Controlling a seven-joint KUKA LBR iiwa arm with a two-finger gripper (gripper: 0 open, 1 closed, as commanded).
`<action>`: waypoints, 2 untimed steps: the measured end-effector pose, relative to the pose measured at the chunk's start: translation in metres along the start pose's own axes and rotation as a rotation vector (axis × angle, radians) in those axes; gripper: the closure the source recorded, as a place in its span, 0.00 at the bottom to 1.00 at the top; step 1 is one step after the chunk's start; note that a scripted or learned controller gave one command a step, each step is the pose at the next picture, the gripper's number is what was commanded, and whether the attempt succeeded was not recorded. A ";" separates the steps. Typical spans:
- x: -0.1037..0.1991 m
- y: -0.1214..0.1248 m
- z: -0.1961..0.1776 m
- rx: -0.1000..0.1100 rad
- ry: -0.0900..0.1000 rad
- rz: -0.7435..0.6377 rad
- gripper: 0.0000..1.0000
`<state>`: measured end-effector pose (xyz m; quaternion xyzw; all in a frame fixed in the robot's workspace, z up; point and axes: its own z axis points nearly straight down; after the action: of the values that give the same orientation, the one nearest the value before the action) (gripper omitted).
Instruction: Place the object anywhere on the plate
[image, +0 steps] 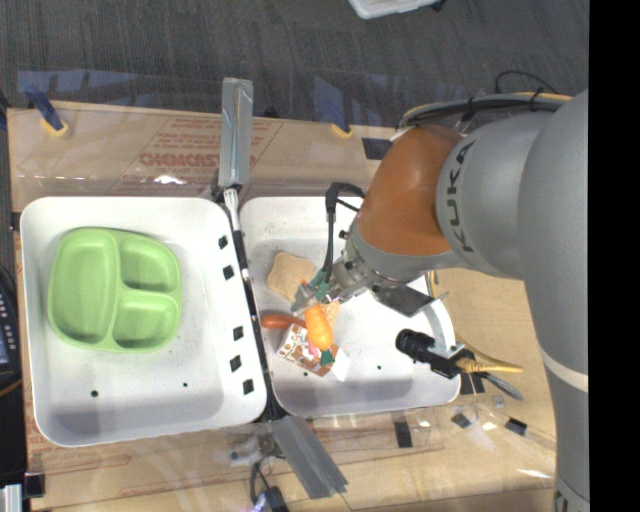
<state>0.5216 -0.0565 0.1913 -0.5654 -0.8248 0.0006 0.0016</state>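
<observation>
A green plate (115, 290) with three compartments lies in the left bin (60, 400). In the right bin (390, 385) a small pile holds a tan bread-like slice (288, 272), an orange carrot-like object (319, 326) with a green tip, a red piece (276, 321) and a patterned packet (306, 352). My gripper (330, 288) hangs low over this pile, right at the green tip of the orange object. The wrist hides the contact point, so I cannot see whether anything is held.
The big grey and orange arm (470, 170) covers the right bin's back right part. A metal divider (235, 140) runs between the bins at the back. Clips and small tools (490, 370) lie on the bench beyond the right bin's rim.
</observation>
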 end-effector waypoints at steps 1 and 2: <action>0.033 0.059 0.000 0.000 -0.001 -0.051 1.00; 0.088 0.058 0.000 0.002 0.000 -0.396 1.00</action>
<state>0.5437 0.0460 0.1910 -0.3923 -0.9198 0.0011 0.0021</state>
